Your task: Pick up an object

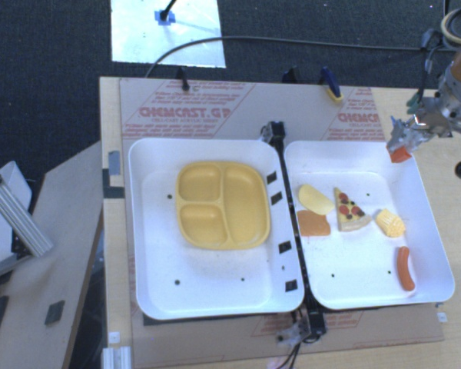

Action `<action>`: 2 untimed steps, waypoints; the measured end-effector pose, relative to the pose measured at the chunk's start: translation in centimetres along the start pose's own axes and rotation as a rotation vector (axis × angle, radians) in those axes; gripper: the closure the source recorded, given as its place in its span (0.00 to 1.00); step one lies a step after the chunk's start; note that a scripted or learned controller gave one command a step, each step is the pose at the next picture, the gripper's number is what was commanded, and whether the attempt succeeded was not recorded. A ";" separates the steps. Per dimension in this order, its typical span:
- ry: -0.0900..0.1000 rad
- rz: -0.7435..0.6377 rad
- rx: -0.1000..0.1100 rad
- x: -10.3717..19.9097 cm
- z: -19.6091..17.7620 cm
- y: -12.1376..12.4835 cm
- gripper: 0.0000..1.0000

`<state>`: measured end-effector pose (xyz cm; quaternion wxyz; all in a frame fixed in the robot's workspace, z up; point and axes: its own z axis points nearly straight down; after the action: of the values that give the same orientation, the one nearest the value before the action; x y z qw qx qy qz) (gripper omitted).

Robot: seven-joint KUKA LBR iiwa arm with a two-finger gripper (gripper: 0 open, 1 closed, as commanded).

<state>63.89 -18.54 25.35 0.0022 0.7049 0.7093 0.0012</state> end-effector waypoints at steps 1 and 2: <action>0.002 -0.002 0.005 5.4 0.2 -2.4 1.00; 0.002 -0.002 0.004 9.8 0.0 -3.3 1.00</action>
<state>60.53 -8.76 25.37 -0.0001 0.7041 0.7101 0.0005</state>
